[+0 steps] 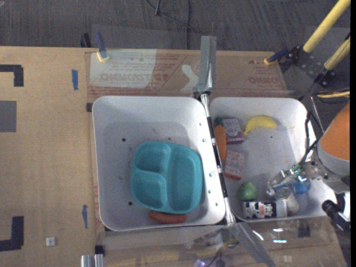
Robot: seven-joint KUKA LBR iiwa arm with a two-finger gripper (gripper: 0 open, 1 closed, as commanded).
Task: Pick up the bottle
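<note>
Bottle (271, 208) at right bin (289, 107) front rim, pincer (283, 178) just above

Two white bins (105, 166) sit on a tan bench (44, 149), the left one holding a teal divided plate (167, 177) and a reddish-orange sausage (167, 217), the right one a yellow banana (260, 123), an orange carrot (221, 141), a green ball (248, 191) and a white bottle (270, 208) with black cow patches.
</note>
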